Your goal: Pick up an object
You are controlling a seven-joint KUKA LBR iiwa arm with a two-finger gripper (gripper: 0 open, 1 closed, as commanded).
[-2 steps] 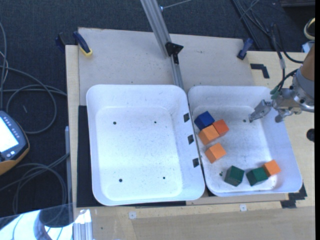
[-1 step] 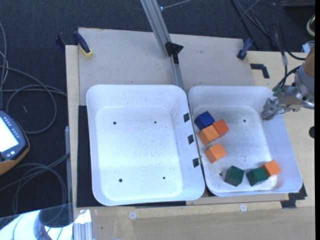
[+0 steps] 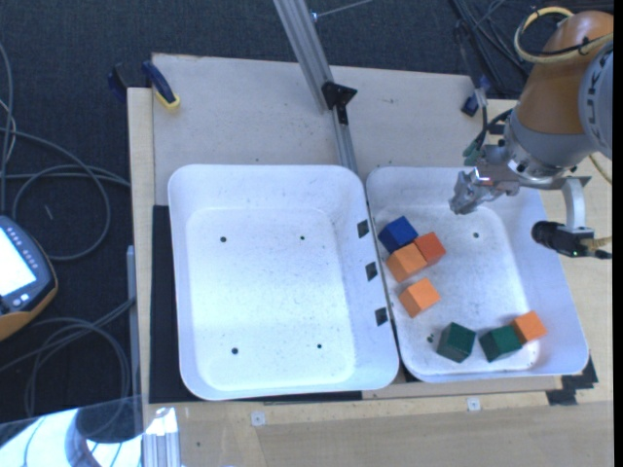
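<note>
Bench: pale wood top on dark carpet; black cables looped on floor at left and top right.
Pole: metal strut slants from top centre down to the seam between the bins.
Clamps: blue-yellow clamp at bench's top-left corner, blue one near top right.
Bins: 2, white, touching side by side. Left bin holds no blocks; right bin holds all.
Blocks: 7 total. Blue x1 by the bin's left wall. Orange x4: two touching just below the blue, one lower, one at bottom right. Green x2: and along the bottom edge, the 2nd touching the orange.
Gripper: over top of right bin, apart from all blocks, nothing seen in it; spread or closed, can't tell.
Arm: grey w/ orange band, in from right.
</note>
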